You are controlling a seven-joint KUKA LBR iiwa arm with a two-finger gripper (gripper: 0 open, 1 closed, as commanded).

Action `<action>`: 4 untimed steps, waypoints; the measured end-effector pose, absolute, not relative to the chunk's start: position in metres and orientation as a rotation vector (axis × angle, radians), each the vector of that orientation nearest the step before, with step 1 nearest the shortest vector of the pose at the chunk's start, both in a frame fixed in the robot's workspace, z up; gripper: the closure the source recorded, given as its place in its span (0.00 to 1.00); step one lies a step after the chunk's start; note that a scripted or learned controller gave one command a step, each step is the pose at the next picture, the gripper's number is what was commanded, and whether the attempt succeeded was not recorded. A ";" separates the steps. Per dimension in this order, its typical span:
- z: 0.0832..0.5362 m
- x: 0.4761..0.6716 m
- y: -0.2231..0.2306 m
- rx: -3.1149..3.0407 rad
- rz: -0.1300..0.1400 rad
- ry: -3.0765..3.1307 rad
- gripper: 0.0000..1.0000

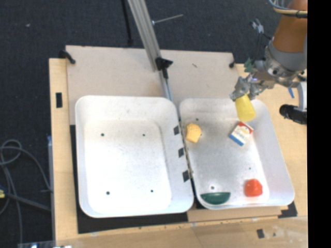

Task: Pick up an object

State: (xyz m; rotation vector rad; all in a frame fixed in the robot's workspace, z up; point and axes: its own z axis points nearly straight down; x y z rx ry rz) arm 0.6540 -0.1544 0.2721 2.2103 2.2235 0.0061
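My gripper (246, 93) hangs over the far rim of the right bin (227, 164), below the arm's orange band. A yellow cylinder-shaped object (244, 109) sits tilted between the fingers and sticks out below them. The gripper is shut on it, and the object appears lifted off the bin floor. In the same bin lie a pale yellow lump (193, 133) near the left wall, a small white box with red and blue print (240, 134) just below the held object, a red object (253, 188) at the near right, and a dark green piece (215, 197) at the near rim.
The left bin (124, 154) lies beside the right one, with black clips between them. A slanted aluminium pole (147, 30) rises from behind the bins' shared edge. Cables lie at the left of the bench on dark carpet.
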 end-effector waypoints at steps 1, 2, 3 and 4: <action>0.295 0.655 -0.155 2.209 0.004 2.228 1.00; 0.294 0.640 -0.115 2.215 0.001 2.225 1.00; 0.293 0.626 -0.073 2.216 0.000 2.227 1.00; 0.274 0.614 -0.031 2.217 -0.002 2.226 1.00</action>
